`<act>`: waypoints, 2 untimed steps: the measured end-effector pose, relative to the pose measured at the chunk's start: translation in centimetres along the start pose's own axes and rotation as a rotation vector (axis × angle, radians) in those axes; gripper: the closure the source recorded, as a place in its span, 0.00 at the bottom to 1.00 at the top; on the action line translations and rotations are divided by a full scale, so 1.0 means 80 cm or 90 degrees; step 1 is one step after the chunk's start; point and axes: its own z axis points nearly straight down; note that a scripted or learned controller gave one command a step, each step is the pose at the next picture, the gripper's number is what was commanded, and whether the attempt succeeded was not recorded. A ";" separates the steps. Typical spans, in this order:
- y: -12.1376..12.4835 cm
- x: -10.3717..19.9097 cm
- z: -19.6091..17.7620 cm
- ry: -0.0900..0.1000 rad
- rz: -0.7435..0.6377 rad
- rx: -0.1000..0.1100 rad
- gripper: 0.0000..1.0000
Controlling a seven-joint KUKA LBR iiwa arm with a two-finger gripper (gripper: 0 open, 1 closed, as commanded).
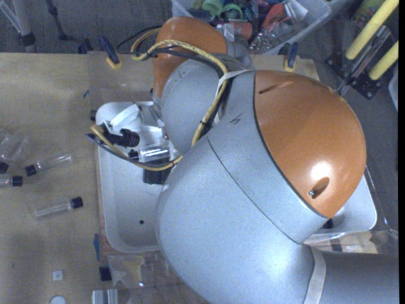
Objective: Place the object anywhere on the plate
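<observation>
Working over the left bin (117, 223) with my arm (253, 189) covering most of both bins, I would keep my gripper (152, 160) slow and vertical. I cannot tell its state, nor where the object or the plate lies. A crate (190, 5) behind the bench holds mixed colourful items.

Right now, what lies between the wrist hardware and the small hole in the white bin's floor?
In the camera view, bare white floor separates the wrist hardware from the hole in the bin.
</observation>
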 end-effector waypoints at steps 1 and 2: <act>0.005 0.024 -0.102 -0.004 -0.207 0.001 1.00; -0.008 -0.017 -0.016 -0.005 -0.651 0.003 1.00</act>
